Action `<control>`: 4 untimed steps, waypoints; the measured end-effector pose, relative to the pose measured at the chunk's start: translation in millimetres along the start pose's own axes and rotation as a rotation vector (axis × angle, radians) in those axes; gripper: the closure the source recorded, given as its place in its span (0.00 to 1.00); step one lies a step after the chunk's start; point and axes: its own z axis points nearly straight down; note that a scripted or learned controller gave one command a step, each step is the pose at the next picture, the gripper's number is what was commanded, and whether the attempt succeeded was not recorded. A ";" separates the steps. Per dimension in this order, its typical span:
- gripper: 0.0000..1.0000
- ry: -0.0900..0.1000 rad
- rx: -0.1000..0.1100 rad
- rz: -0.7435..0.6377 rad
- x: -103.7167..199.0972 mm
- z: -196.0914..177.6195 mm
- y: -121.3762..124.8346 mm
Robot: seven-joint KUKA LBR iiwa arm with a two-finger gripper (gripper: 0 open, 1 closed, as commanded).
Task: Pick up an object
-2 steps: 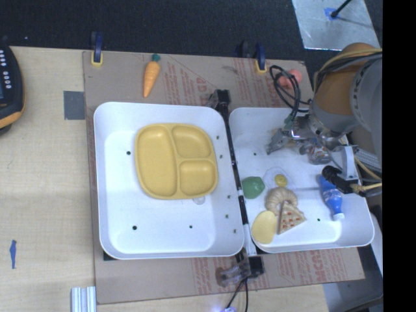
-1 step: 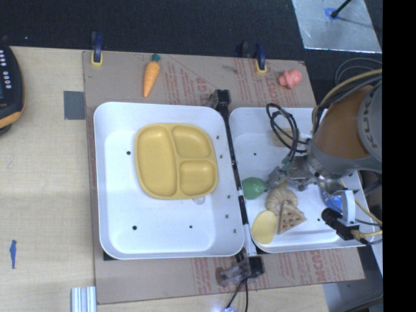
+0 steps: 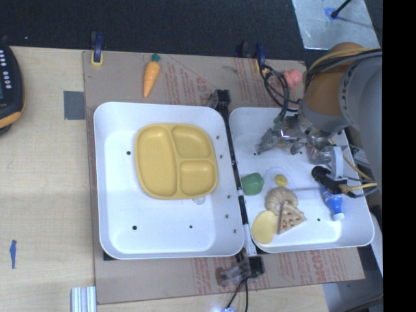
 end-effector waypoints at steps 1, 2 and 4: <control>0.00 0.018 0.017 0.004 -58.2 2.1 28.8; 0.00 0.005 0.017 0.005 -17.4 1.4 -62.0; 0.00 0.001 0.009 0.004 -20.3 -9.6 -57.3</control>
